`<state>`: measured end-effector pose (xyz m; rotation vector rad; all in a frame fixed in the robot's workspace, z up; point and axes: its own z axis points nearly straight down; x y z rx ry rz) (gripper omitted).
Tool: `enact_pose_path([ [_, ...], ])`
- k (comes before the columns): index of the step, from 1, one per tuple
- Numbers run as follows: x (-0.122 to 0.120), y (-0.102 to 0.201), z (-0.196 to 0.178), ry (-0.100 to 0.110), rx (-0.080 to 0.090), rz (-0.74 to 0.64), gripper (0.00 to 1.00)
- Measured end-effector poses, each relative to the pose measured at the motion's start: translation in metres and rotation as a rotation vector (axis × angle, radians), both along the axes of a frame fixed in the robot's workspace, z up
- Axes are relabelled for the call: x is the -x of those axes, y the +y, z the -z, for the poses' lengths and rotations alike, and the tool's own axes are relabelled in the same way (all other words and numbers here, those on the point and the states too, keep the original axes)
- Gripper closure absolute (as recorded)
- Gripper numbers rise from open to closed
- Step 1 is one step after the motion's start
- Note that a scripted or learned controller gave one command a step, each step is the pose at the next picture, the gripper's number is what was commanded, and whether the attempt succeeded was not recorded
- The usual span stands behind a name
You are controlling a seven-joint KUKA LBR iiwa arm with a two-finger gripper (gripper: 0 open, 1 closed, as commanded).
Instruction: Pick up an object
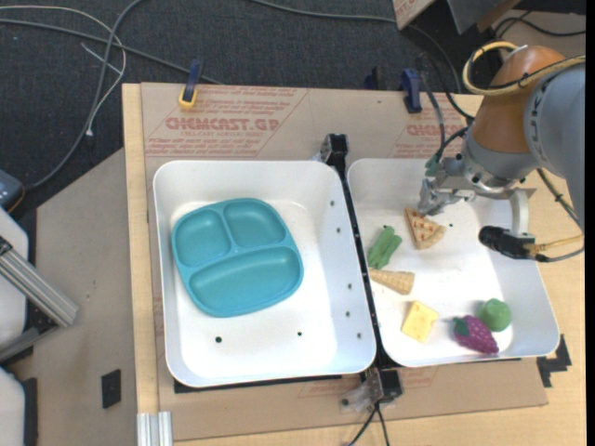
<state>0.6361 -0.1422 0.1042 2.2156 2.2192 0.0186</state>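
In the right bin (pixel 521 277) lie several toy foods. A waffle-patterned pizza slice (pixel 424 229) lies near the middle back, with a green pepper-like piece (pixel 383 247) and an ice-cream cone (pixel 392 281) to its left. Nearer the front are a yellow cheese block (pixel 419 321), a purple grape bunch (pixel 475 334) and a green round piece (pixel 496 313). My gripper (pixel 433 203) hangs low over the bin, its tips just above the far edge of the pizza slice. Nothing shows between the tips.
The left bin (pixel 186 342) holds a teal divided plate (pixel 238 255). A black clamp (pixel 334 147) sits at the back between the bins. Blue clamps (pixel 192 83) hold the cardboard base. Cables trail from the arm at the right.
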Motion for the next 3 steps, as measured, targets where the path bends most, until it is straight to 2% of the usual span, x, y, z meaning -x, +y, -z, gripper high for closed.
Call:
enact_pose_path([
  [2, 0.001, 0.004, -0.118, 0.005, 0.006, 0.001, 1.0],
  [3, 0.003, 0.055, -0.13, 0.01, 0.003, -0.004, 1.0],
])
